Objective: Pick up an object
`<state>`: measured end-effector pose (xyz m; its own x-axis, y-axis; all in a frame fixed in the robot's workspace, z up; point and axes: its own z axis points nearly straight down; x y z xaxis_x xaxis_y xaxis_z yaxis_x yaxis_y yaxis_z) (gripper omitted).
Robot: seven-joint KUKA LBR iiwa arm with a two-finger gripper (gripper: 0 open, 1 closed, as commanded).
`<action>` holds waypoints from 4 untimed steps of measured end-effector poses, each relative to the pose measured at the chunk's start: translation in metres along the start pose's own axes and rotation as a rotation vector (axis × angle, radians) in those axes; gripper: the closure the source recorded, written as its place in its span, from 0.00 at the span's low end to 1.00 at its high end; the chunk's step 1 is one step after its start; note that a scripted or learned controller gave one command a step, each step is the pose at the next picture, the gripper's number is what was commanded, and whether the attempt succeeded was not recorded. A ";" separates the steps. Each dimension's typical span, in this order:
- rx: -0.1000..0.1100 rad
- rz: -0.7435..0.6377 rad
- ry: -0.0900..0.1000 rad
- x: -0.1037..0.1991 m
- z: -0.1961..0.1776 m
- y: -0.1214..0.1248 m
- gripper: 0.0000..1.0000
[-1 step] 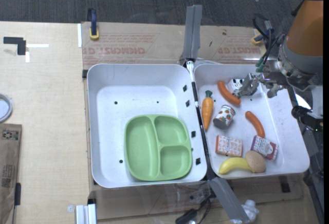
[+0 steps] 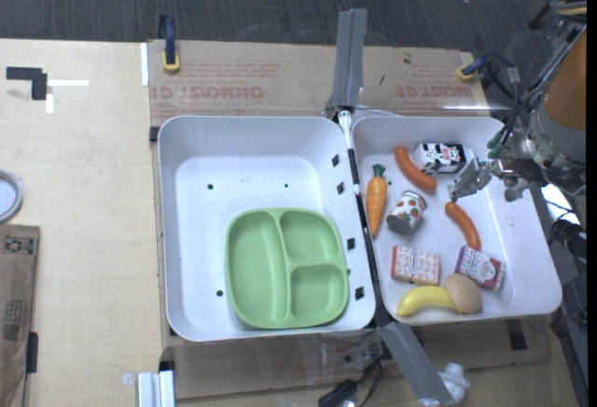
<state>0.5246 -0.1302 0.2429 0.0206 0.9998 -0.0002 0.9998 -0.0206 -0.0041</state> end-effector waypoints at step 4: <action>-0.005 0.137 -0.001 0.050 0.050 0.128 1.00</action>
